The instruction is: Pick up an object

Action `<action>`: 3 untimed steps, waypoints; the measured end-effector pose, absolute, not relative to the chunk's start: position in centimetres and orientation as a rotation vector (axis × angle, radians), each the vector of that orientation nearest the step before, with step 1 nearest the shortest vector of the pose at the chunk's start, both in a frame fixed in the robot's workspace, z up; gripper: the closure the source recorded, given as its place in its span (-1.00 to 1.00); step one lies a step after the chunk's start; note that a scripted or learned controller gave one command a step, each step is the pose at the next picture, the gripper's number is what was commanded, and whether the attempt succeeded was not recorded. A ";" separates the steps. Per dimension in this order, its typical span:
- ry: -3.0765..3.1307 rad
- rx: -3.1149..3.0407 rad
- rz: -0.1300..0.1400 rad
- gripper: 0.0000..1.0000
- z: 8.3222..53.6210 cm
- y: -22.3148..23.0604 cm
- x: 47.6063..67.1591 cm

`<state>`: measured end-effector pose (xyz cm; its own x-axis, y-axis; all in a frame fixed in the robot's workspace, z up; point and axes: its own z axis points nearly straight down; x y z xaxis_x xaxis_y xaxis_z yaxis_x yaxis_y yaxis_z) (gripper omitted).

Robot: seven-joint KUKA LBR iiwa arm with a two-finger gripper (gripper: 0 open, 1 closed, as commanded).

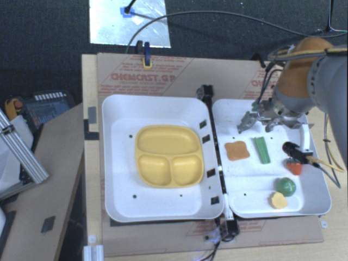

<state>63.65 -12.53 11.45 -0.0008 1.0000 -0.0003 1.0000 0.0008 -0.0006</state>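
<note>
My gripper hangs over the back part of the right bin, its two fingers spread apart with nothing between them, so it is open. Just in front of it lie a flat orange-brown piece and a green stick. Further right a small red object rests beside a black part. Near the bin's front right sit a green round object and a yellow piece. The grey arm with its orange band reaches in from the right.
The left bin holds a yellow three-compartment tray. A black divider runs between the bins. Cables trail along the right bin's right edge. Cardboard lies under both bins.
</note>
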 end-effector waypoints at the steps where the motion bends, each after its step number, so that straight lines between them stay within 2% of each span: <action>1: -2.223 -2.220 0.001 -1.00 8.3 -12.5 63.7; 2: -2.225 -2.223 -0.004 1.00 9.6 -12.5 63.8; 3: -2.226 -2.225 -0.006 1.00 15.9 -12.4 63.4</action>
